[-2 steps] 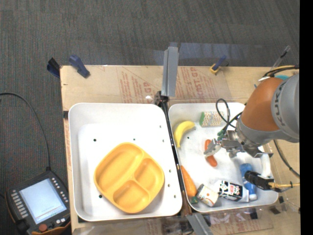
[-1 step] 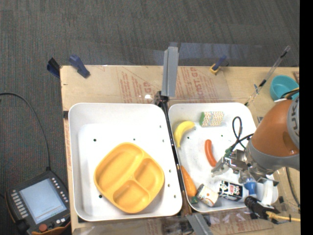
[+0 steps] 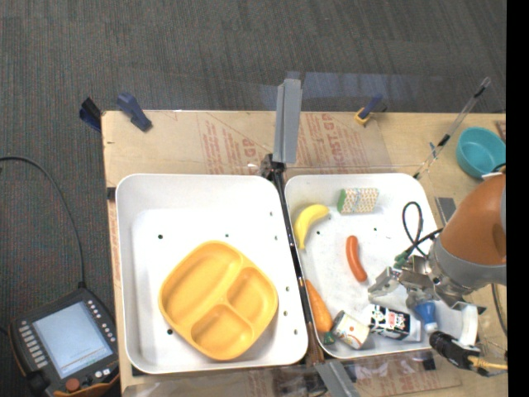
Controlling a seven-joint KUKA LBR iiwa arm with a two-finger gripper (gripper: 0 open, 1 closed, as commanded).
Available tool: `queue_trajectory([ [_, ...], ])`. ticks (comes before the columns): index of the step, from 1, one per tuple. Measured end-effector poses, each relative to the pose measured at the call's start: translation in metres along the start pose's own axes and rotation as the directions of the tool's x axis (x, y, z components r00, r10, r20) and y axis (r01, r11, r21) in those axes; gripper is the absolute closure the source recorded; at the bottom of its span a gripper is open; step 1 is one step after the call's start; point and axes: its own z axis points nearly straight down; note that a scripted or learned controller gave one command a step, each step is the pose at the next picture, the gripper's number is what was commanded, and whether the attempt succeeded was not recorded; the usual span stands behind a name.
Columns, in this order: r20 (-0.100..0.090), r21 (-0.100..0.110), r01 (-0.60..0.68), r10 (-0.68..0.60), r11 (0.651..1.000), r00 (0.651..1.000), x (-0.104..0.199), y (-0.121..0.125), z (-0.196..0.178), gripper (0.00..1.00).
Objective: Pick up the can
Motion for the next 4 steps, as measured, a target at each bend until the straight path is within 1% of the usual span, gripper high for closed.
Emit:
queue_trajectory([
  [1, 0.025, -0.002, -0.046, 0.046, 0.999, 0.999, 0.056, -0.022, 0.005, 0.0],
  [2, 0.007, 0.008, 0.053, -0.053, 0.999, 0.999, 0.02, 0.054, 0.004, 0.0],
  [3, 0.018, -0.006, 0.039, -0.038, 0.999, 0.999, 0.03, 0.119, -0.032, 0.0],
  [4, 0.027, 0.0, 0.253, -0.253, 0.967, 0.967, 0.06, 0.152, 0.002, 0.0],
])
